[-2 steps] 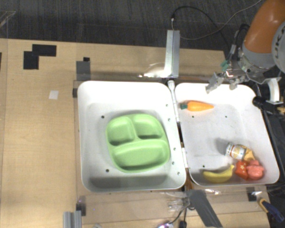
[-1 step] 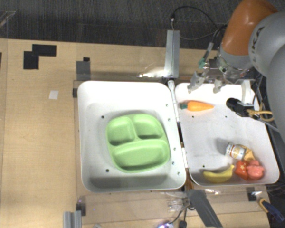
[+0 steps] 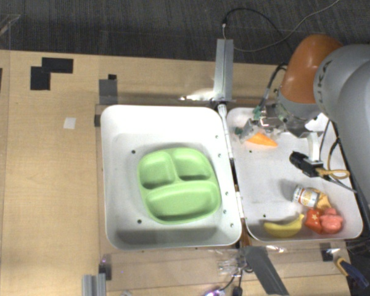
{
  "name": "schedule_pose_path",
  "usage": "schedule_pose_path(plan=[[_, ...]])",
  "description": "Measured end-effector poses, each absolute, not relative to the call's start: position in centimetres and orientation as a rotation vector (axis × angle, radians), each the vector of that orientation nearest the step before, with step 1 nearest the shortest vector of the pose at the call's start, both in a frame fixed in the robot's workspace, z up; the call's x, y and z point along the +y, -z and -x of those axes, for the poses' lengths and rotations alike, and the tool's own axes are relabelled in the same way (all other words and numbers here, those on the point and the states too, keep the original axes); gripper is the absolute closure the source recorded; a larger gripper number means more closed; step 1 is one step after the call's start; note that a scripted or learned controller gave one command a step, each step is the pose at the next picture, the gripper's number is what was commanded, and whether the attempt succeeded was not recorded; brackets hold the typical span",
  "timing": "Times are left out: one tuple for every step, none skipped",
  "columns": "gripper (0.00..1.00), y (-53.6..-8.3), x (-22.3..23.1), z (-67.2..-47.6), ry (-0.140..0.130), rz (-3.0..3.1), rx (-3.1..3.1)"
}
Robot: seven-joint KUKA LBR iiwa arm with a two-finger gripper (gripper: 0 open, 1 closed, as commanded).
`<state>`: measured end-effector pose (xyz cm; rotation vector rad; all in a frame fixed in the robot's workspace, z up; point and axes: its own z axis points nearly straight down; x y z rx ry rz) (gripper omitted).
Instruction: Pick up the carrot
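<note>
The carrot (image 3: 263,140), a small orange wedge, lies in the far left corner of the right bin (image 3: 268,184). My gripper (image 3: 259,124) hangs right over it at the bin's far edge, its tip just above or touching the carrot's upper side. Part of the carrot pokes out below the gripper. The grey arm with its orange band reaches in from the right.
A green divided plate (image 3: 179,184) sits in the left bin (image 3: 120,165). At the near edge of the right bin lie a banana (image 3: 283,227), a red lumpy fruit (image 3: 325,221) and a small tin (image 3: 307,196). The divider between the bins runs just left of the carrot.
</note>
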<state>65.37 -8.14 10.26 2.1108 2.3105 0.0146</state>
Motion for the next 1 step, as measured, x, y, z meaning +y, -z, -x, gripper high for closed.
schedule_pose_path(plan=[[1.00, -11.39, -8.01, -65.51, -0.019, -2.106, 2.312]])
